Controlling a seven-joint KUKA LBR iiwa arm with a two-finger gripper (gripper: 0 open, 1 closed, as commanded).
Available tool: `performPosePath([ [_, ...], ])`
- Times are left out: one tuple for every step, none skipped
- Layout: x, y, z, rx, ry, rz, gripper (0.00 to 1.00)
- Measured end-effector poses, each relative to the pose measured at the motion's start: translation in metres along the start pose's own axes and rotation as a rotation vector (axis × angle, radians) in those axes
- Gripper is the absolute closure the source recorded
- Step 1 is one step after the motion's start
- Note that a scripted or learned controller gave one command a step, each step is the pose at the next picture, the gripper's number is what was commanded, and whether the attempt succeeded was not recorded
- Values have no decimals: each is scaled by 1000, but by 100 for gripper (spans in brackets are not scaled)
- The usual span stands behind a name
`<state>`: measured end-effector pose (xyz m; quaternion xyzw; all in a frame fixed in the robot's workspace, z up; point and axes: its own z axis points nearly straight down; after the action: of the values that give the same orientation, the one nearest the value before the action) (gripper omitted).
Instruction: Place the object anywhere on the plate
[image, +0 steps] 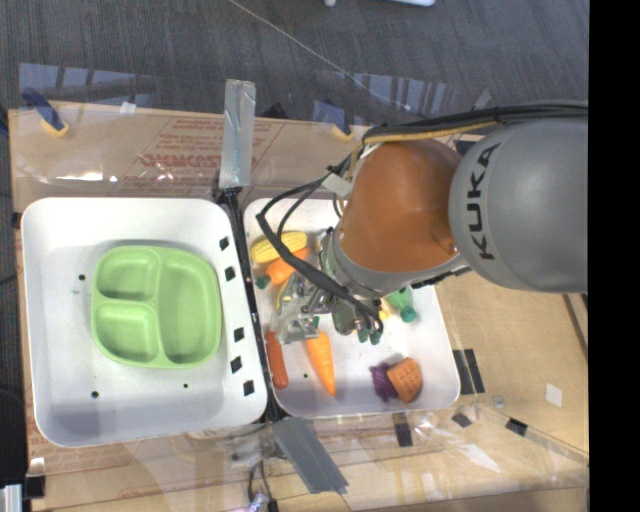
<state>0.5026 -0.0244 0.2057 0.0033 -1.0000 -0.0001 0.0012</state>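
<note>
- Presently, the arm (470, 210) reaches in from the right and hangs over the right bin (440, 385), its orange band covering much of that bin's upper half.
- The gripper (318, 305) sits low among the toy food near the bin's left wall. Whether it is spread or closed, and whether anything is caught in it, cannot be told from this view; metal parts and clutter overlap there.
- The green plate (157, 303), with three compartments, lies bare in the left bin (60, 400), well apart from the gripper, across the divide between the bins.
- Items lying loose in the right bin: an orange carrot (321, 364) just below the gripper, a red-orange stick (276, 360) against the left wall, a purple-and-orange piece (398, 379) lower right, a small green item (403, 302) right of the gripper, and yellow and orange pieces (277, 252) at upper left. Which is the intended object is not evident; none is on the plate, so the task stands undone.
- Risk: crowding. The pieces lie close together near the gripper, so a close could pinch two at once, or nudge the target aside and take nothing.
- Risk: the bin walls. A lift that is too low could catch the two adjoining rims on the way across and knock a loosely held piece free.
- Risk: a tapered, smooth piece such as the carrot could, in my judgement, slip out of a pinch during the carry.
</note>
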Motion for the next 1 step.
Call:
performPosePath([
  [-21,49,-16,-1,-2,-63,100],
])
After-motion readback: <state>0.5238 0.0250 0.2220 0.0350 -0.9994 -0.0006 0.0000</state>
